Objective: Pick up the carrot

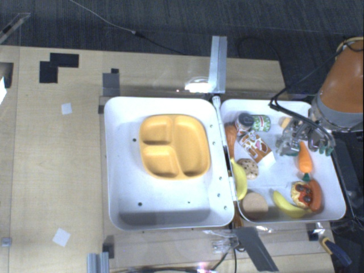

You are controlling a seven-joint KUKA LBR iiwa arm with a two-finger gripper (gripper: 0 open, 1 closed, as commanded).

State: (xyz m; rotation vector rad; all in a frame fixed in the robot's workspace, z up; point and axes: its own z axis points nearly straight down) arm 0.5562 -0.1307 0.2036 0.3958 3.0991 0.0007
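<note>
- The carrot was found in the right bin, lying on the white floor near the bin's right wall, its green stub pointing toward the bin's near edge.
- The gripper was seen just to the left of the carrot's upper end, low over the bin floor; nothing was seen held in it, and whether it was open or closed could not be told.
- The carrot was judged to be a light, rigid toy of smooth moulded plastic, tapered and likely slippery on its rounded flanks.
- A hold across the thick middle was judged best, with the grip set square to the long axis; the narrowing end would be prone to squirting out.
- Beyond the carrot's green stub, a red and yellow toy and a banana were noted close by, with bare floor left on the carrot's left side.
- Well to the left of the carrot, a small can, a printed packet and a cookie were recorded.
- Far left of the carrot, a yellow divided plate, glossy with rounded corners, was noted in the left bin.
</note>
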